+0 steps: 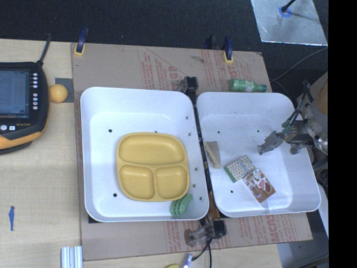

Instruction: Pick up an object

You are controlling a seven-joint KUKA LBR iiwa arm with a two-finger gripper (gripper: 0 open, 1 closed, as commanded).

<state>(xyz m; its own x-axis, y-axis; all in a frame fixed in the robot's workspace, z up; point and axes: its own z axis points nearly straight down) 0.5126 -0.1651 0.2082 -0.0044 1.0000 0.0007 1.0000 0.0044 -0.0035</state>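
Observation:
My gripper hangs over the right side of the right bin, reaching in from the right edge, with nothing visibly held. Below and left of it on the bin floor lie a green patterned packet and a red-and-white packet, touching each other. A tan wedge-shaped block rests by the bin's left wall. In the left bin sits a yellow divided plate, with a small green object at its lower right corner.
A green bottle lies on the cardboard behind the right bin. An orange ball and a teach pendant sit on the bench to the left. Clamps hold the bins between them.

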